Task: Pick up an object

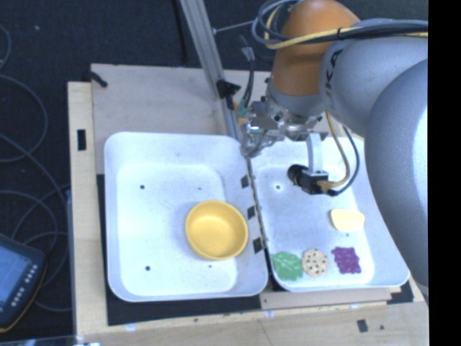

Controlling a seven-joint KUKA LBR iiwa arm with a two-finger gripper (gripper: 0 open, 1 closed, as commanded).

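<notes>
A yellow bowl (pixel 215 230) sits upright in the left bin (pixel 137 164), toward its front right. In the right bin (pixel 288 207) lie a pale yellow piece (pixel 347 220), a green leafy piece (pixel 287 265), a round speckled cookie (pixel 314 262) and a purple grape-like bunch (pixel 346 259). My gripper (pixel 251 144) hangs over the back end of the divide between the two bins, well behind all these objects. Nothing shows in its grasp.
A black part with cables (pixel 307 179) hangs below the wrist over the back of the right bin. A slanted aluminium rail (pixel 205 45) rises behind the bins. The grey arm covers the right bin's far right side.
</notes>
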